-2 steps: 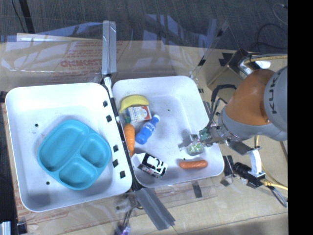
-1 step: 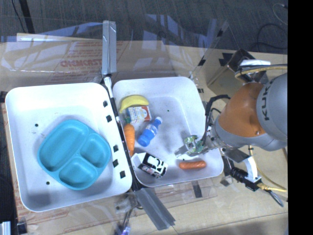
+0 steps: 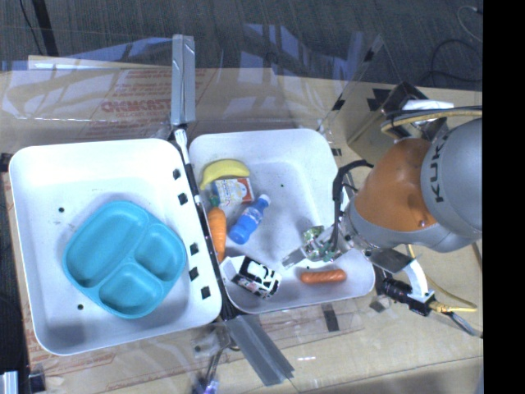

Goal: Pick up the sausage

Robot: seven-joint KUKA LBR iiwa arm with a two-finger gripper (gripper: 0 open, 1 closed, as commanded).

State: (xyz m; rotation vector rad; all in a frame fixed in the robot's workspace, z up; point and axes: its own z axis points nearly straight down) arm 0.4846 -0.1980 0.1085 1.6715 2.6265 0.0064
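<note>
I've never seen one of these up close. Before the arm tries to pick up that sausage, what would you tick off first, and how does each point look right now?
1. Sausage in plain sight, lying flat near the front edge of the right bin: ok.
2. Claw close to the sausage, just above it in the camera view: ok.
3. Sausage between the claw's tips: not ok, it lies apart from them.
4. Claw open wide enough: cannot tell, the tips are too small and cluttered.
5. Room around the sausage: ok, the toy car sits to its left with a gap, and the blue bottle and carrot are farther off.
</note>
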